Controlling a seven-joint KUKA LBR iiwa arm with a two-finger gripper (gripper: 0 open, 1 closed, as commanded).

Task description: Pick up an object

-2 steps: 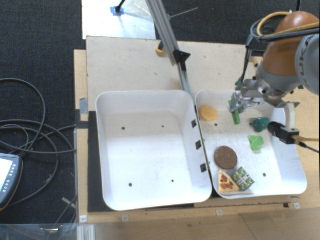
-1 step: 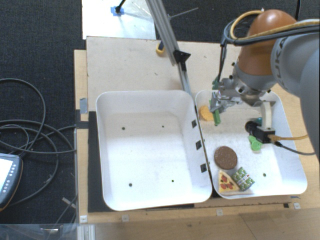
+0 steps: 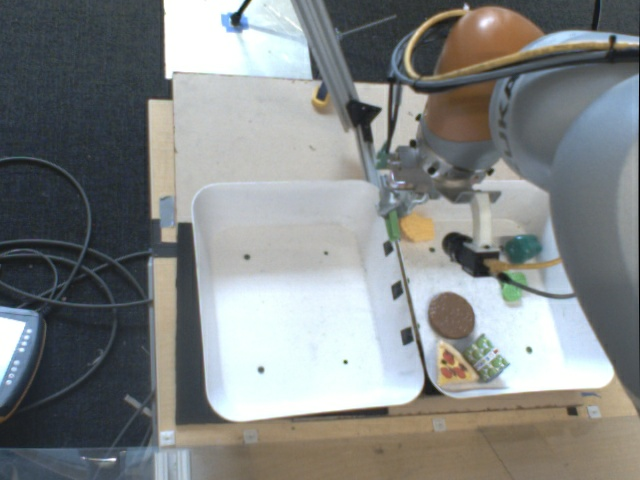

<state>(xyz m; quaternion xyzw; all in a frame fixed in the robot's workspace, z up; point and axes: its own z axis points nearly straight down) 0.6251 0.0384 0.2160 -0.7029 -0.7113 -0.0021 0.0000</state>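
Note:
My gripper hangs low at the far left edge of the right bin, just beside the divider between the two bins. A small green piece shows directly under it; whether it is held is unclear. A yellow-orange item lies right next to the gripper. Further forward in the right bin lie a brown round disc, a pizza-slice toy and a green patterned block. A teal object and a small green one lie under the arm.
The left bin sits beside the right one, sharing a raised rim marked with black squares. A grey pole slants in from the top toward the gripper. Cables and a pendant lie on the floor at left.

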